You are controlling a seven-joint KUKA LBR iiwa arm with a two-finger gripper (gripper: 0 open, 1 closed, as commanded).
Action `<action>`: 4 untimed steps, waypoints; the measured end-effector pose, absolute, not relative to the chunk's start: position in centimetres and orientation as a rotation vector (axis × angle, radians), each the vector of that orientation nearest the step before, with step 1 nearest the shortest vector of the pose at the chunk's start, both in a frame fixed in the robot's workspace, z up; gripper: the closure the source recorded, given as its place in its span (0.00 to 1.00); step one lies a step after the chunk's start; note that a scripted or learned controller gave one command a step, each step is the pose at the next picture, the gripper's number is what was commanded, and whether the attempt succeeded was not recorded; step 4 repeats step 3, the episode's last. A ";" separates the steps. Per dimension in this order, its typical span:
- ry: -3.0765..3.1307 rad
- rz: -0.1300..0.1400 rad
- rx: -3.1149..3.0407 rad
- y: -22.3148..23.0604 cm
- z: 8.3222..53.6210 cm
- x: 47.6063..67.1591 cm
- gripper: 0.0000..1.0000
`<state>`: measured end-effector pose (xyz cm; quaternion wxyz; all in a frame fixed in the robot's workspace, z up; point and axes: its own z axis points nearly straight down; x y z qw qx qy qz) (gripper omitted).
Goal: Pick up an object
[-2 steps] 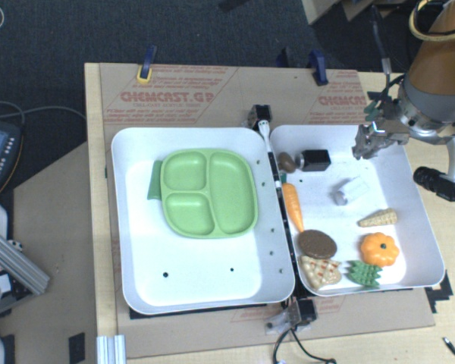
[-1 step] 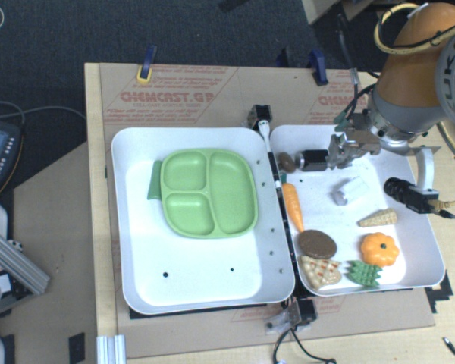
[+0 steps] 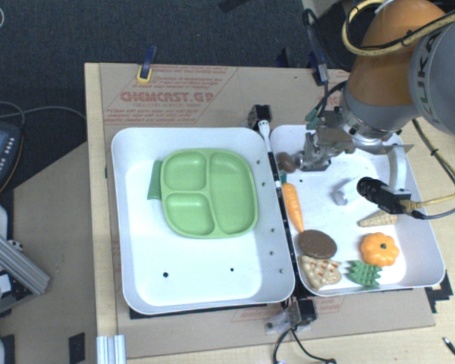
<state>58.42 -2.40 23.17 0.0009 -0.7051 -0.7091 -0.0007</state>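
- The arm (image 3: 394,44) reaches in from the right, and its bulk hides the far right corner of the right bin (image 3: 421,230).
- The pincer (image 3: 315,156) is low over the far left part of that bin. Seen from above, it is a dark, cluttered shape, and I cannot tell whether it is released or clenched, or whether it grasps anything.
- A small brown lump (image 3: 286,161) lies just beside the pincer, near the bin's left wall. It is too small to name.
- A carrot (image 3: 292,206) lies along the same wall, nearer the camera.
- A grey bit (image 3: 339,197), blurred and tiny, sits alone mid-bin.
- A tan wedge (image 3: 378,219) has its right end hidden behind the robot's fittings.
- At the near end are a pumpkin (image 3: 379,249), a green leaf (image 3: 364,274), a waffle (image 3: 321,271) and a brown disc (image 3: 317,243). The disc overlaps the waffle's far edge.
- The left bin (image 3: 136,233) holds a green divided plate (image 3: 209,192). A darker green flap (image 3: 153,180) pokes out from under its left side, and the rest of the flap is covered.
- Both bins rest on the tabletop (image 3: 98,112).
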 end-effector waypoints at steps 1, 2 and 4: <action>-2.226 -0.002 -2.212 3.0 23.7 57.7 1.00; -2.220 0.005 -2.218 3.8 21.5 57.6 1.00; -2.223 -0.002 -2.221 3.9 21.8 58.5 1.00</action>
